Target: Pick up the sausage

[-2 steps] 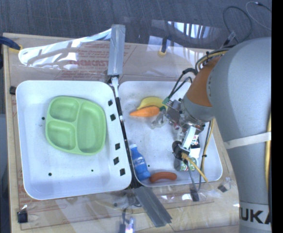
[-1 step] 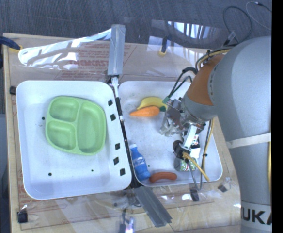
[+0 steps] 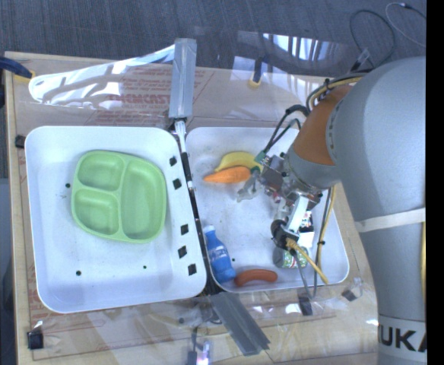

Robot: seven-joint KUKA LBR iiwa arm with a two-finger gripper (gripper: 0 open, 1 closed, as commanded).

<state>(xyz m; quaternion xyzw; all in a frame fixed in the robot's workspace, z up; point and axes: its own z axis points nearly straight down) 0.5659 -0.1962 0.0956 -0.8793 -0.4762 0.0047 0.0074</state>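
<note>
Plate (image 3: 120, 196), green and three-sectioned, flat in left bin (image 3: 47, 265), well left of the divider. Just right of divider, in right bin (image 3: 336, 268): blue bottle (image 3: 220, 255) along the near-left wall; sausage (image 3: 256, 277) lying flat by the near wall, just right of the bottle's lower end; orange carrot (image 3: 228, 176) and yellow banana (image 3: 238, 160) touching, farther back. Gripper (image 3: 246, 190) low beside the carrot's right end, well apart from the sausage; jaw opening impossible to tell, nothing seen gripped.

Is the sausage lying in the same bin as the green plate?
No, the sausage lies at the near edge of the right bin, while the green plate is in the left bin.
</note>
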